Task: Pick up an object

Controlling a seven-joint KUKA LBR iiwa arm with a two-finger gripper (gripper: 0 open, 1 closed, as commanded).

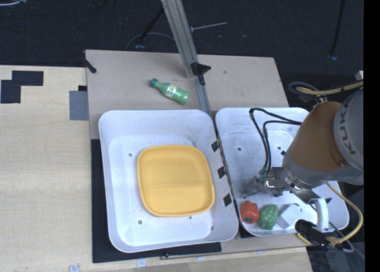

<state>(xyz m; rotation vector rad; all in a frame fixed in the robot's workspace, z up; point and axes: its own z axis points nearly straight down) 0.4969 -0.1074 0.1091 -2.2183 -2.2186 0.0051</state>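
Observation:
In the right bin [237, 140], near its front edge, a red pepper-like object [249, 211] lies beside a green bumpy object [268, 217], with a small grey piece [289, 215] to their right. My gripper [261, 186] hangs low over the bin floor, just above and behind the red and green objects; nothing shows between its tips. The orange band of the arm [317, 140] hides the right half of the bin. A yellow square plate [176, 179] lies flat in the left bin [119, 140].
A green bottle [170, 91] lies on its side on the bench behind the left bin. A slanted metal rail [185, 33] rises behind the bins. Black cables [264, 131] loop over the right bin. Black clips mark the divide between the bins.

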